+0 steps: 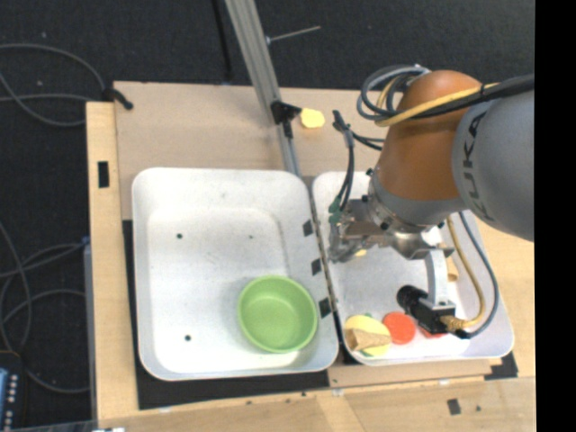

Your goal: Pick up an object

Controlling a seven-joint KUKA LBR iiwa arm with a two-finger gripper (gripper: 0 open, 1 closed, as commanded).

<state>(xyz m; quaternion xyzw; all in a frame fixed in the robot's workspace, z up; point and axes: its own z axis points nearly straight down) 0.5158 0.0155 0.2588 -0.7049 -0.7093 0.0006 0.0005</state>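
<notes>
Wood bench (pixel 198 124) on dk carpet floor (pixel 108 25).

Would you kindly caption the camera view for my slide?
Robot hand over right bin; green bowl sits in left bin.

Lower centre, a lime-green bowl (pixel 277 313) lies in a white bin (pixel 207 241) flecked with a few dark specks. Lower right: a yellow-and-tan piece (pixel 367 334) beside a red-orange round thing (pixel 400 328). Upper centre, a small pale-yellow object (pixel 312 119) on the tan bench (pixel 198 124). The arm (pixel 504 160) is grey, banded orange.
</notes>
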